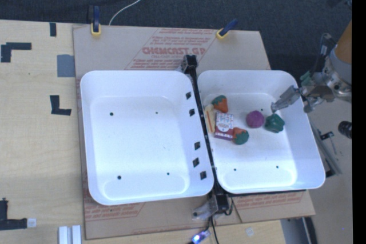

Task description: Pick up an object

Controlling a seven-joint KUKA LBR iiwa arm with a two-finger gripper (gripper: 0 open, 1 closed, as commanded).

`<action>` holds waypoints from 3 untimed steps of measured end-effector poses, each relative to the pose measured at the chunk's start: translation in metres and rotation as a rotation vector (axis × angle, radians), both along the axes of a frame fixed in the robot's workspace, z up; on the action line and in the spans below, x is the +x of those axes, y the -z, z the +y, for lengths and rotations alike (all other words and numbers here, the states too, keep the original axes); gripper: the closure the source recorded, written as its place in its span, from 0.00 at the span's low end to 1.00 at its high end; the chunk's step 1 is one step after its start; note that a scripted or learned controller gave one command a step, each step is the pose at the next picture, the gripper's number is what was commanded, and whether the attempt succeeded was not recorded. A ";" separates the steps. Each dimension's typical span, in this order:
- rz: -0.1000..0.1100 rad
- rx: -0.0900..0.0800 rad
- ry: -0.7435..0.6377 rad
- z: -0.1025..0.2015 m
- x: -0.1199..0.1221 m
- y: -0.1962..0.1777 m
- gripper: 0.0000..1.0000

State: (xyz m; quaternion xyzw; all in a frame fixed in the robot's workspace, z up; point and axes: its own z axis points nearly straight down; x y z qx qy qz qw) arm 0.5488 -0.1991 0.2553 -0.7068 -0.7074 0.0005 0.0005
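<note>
The right bin [286, 177] holds several small objects. A purple ball [255, 119] lies near its middle, with a dark green object [275, 123] just to its right. Toward the bin's left wall are an orange and green piece [220, 103], a small red and white box [224, 124] and a green and orange piece [241, 136]. My gripper [296, 102] hangs over the right bin's far right side, just above and right of the green object. It is open, with one grey finger [283, 101] slanting toward the green object and nothing between the fingers.
The left bin [94, 88] sits beside the right one, with a black divider [197, 123] between them. Both rest on a cardboard sheet [166, 51] held by two clamps at the back. A cable [128, 8] runs behind it.
</note>
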 end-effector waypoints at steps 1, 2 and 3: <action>-0.016 -0.007 -0.002 -0.025 0.045 -0.124 0.00; -0.003 -0.003 -0.003 -0.024 0.043 -0.126 1.00; 0.002 0.001 0.005 -0.025 -0.070 -0.128 1.00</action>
